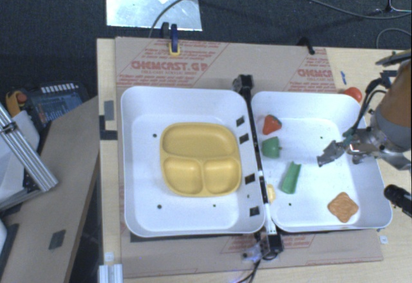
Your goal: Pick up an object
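Rightward, pincer [324, 158] over bare floor, right bin [309, 128]

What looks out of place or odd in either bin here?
One small yellow piece sits wedged against the divider edge of the right bin, partly hidden. The yellow tray sits squarely in the left bin; nothing looks spilled or damaged.

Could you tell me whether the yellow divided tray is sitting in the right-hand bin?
No, the yellow tray lies in the left bin, while the right bin holds the small food pieces.
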